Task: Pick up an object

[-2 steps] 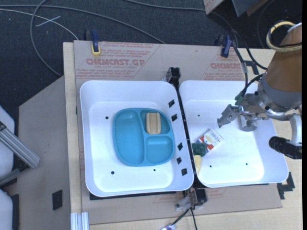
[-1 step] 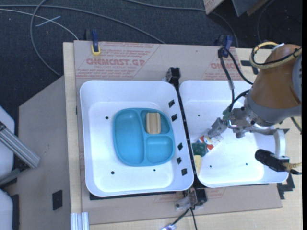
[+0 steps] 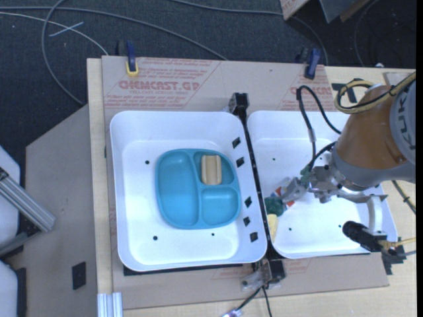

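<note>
Right white bin (image 3: 310,246), left wall: small green-and-red object (image 3: 274,205) and yellow piece (image 3: 272,226) beside the hand (image 3: 295,189), whose opening cannot be told; descend squarely over one item, clear of the wall; beyond, blue divided tray (image 3: 192,193) with tan block (image 3: 211,169).

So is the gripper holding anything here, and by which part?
Cannot be told: the gripper is low in the right bin, beside a green item, with its tips blurred.

bench (image 3: 165,78) — two white bins (image 3: 132,243), side by side
</note>
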`<state>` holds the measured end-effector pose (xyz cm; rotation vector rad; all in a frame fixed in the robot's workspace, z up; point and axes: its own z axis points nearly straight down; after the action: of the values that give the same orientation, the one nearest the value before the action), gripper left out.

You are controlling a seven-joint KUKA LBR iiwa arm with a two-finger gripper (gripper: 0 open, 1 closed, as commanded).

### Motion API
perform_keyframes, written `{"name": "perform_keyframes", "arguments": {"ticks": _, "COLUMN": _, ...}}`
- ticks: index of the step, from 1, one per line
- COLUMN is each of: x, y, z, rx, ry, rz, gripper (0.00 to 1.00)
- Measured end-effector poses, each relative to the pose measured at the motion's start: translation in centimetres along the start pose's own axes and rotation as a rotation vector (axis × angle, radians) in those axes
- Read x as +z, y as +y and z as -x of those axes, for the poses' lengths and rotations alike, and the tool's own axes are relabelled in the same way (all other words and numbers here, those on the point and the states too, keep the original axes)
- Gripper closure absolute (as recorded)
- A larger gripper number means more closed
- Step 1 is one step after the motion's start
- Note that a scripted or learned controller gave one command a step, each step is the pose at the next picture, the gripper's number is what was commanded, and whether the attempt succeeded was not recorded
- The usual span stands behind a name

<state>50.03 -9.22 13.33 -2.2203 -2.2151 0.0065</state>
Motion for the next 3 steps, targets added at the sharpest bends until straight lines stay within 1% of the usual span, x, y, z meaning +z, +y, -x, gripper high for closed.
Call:
{"name": "perform_keyframes", "arguments": {"ticks": 1, "x": 4.2, "y": 0.6, "z": 1.1, "rx": 0.010, "ry": -0.018, "rz": 0.028, "gripper": 0.00}}
{"name": "perform_keyframes", "arguments": {"ticks": 2, "x": 3.1, "y": 0.7, "z": 0.4, "rx": 0.004, "ry": -0.005, "rz": 0.027, "gripper": 1.00}}
{"name": "perform_keyframes", "arguments": {"ticks": 3, "x": -1.8, "y": 1.7, "z": 0.0, "rx": -0.004, "ry": -0.001, "rz": 0.012, "gripper": 1.00}}
